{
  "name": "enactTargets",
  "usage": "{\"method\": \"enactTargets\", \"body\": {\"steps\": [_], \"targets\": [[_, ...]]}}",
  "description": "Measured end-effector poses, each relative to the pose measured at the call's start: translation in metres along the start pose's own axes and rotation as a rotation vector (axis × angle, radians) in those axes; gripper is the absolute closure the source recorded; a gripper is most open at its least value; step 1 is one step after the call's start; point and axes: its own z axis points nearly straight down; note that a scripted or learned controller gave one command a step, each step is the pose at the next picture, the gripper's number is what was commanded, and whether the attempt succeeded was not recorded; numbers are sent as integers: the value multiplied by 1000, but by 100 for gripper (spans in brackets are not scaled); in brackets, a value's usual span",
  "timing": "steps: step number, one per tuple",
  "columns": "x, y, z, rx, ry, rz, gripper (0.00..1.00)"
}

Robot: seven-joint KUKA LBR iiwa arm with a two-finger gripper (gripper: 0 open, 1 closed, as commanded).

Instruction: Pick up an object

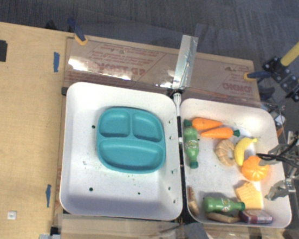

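Observation:
The right bin [233,108] holds several toy foods: two carrots [211,128], a small green bottle [191,149], a tan pastry [224,151], a banana [242,148], an orange [255,168], a cheese wedge [250,196], a lying green bottle [221,204] and a purple block [257,217]. My gripper [282,189] sits at the bin's right rim, just right of the cheese and below the orange. It is partly cut off among cables, and nothing is visibly held.
The left bin [74,150] carries a teal divided plate [130,139]. A metal divider post [185,61] stands behind the bins. Yellow-and-black stand legs [297,54] are at the top right. Dark cables [292,154] hang over the right bin's edge.

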Motion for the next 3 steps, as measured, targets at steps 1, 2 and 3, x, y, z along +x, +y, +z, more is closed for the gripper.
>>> {"method": "enactTargets", "body": {"steps": [1, 2, 3], "targets": [[5, 29, 115, 1, -5, -155, 0], [-2, 35, 123, 2, -5, -120, 0], [-8, 37, 109, 6, -21, -123, 100]]}}
